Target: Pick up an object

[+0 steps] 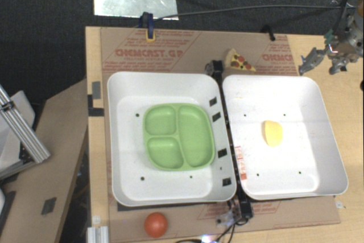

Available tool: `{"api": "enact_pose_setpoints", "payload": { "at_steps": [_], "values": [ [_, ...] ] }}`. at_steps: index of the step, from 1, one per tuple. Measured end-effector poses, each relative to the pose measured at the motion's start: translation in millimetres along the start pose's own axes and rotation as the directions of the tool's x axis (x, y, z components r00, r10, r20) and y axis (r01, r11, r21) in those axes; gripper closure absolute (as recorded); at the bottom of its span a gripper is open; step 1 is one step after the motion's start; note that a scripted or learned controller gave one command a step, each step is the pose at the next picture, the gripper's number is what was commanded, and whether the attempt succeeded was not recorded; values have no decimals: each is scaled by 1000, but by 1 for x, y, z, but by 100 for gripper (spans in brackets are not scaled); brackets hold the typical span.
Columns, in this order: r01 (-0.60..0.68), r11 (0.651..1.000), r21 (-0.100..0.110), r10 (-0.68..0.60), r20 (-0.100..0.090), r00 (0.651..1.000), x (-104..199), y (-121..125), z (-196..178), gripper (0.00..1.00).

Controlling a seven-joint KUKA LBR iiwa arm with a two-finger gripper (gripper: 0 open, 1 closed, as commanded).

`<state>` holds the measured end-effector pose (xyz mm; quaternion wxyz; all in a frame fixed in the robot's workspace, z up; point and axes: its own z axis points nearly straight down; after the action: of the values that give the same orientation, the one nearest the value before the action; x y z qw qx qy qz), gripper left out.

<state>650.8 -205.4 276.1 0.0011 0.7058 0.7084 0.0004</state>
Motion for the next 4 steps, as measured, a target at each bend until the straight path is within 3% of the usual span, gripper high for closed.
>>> {"api": "enact_pose_setpoints", "payload": {
  "at_steps": [3,4],
  "values": [
    [3,1000,2,-3,-1,1000,12,13,172,0],
    [5,1000,-5,-5,2,1000,11,15,157,100]
  ]
}}
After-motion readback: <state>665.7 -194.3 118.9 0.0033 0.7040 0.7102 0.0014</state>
